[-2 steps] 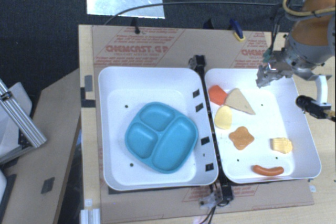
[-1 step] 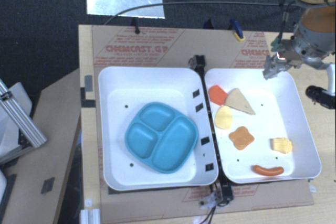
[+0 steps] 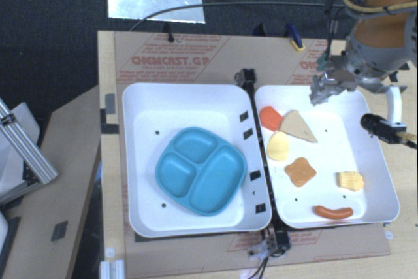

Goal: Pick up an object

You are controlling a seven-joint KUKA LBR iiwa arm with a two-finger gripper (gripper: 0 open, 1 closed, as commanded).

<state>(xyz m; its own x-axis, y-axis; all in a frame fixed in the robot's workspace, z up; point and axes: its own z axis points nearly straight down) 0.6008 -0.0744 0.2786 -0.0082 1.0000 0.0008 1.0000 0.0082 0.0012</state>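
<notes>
Presently catalogued, largest first: counter (image 3: 85, 140); left bin (image 3: 140, 108) holding a blue divided plate (image 3: 200, 170); right bin (image 3: 382, 183) holding six food pieces. End effector (image 3: 321, 93) hovers over that bin's far edge, nothing between its fingers, their spread unclear. Nearest candidate: tan wedge (image 3: 298, 126), just below and slightly left, long axis slanting toward lower right. Next: red piece (image 3: 270, 117), left of the wedge.
</notes>
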